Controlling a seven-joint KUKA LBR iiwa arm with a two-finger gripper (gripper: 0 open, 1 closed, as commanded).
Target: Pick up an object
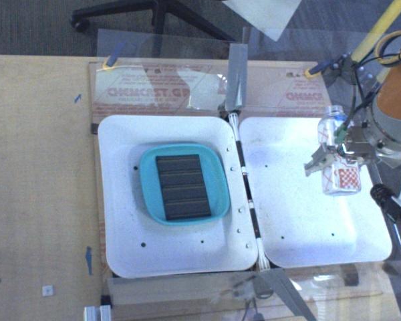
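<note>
Clear plastic bottle with a red-checked label [339,169] sits in the right white bin [287,233], under the gripper [335,154]. Whether the gripper clamps it, I cannot tell.

Two white bins [120,139], speckled with small dark dots, sit on a tan bench [33,179]. In the left one, a teal dish [150,192] carries a dark grey ribbed block [182,187]. At right, a clear bottle [339,169] bears a red-and-white checked label (the arm's band [394,92] is orange)
</note>
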